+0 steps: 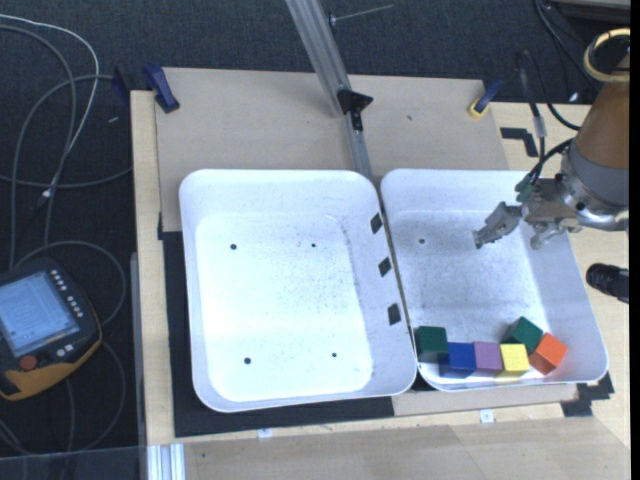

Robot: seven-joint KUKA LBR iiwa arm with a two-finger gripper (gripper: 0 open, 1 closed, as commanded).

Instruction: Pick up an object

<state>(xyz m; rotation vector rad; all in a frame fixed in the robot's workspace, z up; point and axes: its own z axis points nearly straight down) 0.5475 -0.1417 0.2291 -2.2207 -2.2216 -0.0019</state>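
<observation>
Several small blocks lie in a row along the near edge of the right bin [440, 268]: a dark green block [432, 342], a blue block [461, 357], a purple block [487, 356], a yellow block [513, 358], a green block [526, 331] and an orange block [548, 352]. My gripper [520, 233] hangs over the far right part of that bin, well behind the blocks. It is open, its fingers [492, 230] spread apart with nothing between them.
The left bin [280, 288] adjoins the right one, with black clips along the shared rim. A slanted metal rod [320, 48] reaches down to the bins' far edge. A teach pendant [40, 318] and cables lie on the floor at the left.
</observation>
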